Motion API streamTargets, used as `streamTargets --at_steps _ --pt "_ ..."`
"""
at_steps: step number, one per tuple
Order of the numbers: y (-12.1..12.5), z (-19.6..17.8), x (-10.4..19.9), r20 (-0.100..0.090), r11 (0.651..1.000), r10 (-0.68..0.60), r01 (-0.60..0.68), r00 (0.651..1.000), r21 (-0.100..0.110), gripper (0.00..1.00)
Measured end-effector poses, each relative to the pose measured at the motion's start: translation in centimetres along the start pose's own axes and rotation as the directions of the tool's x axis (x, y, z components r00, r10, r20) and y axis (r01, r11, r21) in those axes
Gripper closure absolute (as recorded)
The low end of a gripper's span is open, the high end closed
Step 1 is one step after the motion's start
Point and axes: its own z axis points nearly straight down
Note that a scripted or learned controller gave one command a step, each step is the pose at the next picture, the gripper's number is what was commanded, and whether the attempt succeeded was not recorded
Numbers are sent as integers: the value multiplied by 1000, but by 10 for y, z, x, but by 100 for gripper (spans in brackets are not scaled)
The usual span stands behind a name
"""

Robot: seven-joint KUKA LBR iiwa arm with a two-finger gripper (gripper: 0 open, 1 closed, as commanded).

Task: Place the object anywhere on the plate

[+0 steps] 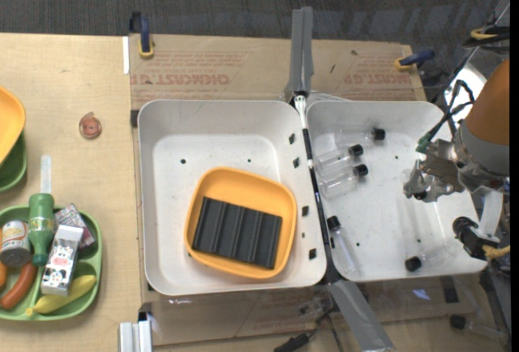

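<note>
So here's what you've got: two white bins side by side in the middle of the frame. The left bin point(162, 180) has the orange plate point(241, 222) sitting toward its lower middle, and there's a dark ribbed block point(238, 232) lying flat on top of that plate, pretty much covering its centre.

The right bin point(381, 237) is where the loose stuff is. You can see a few clear vials with black caps: one near the top point(362, 136), two more point(340, 164) close to the bin's left wall, touching or nearly touching each other, and another clear one point(416, 249) low on the right side with its cap near the bottom edge. They're see-through against white, so their outlines are hard to make out.

The gripper point(422, 184) is over the right part of the right bin, coming in from the right edge of the frame, with the orange band of the arm point(496, 111) above it. Honestly you can't tell from this angle whether it's got anything or how it's set; it's just a grey cluster there.

Off to the left of the frame there's a green tray point(81, 294) with toy food and a bottle on the wooden bench.
</note>
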Motion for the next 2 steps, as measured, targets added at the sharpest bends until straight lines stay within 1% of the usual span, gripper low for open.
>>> streamTargets --at_steps 1,2 --pt "0 0 0 0 1000 0 0 1000 0 0" --pt "2 -57 -51 0 1000 -25 25 1000 -2 0"
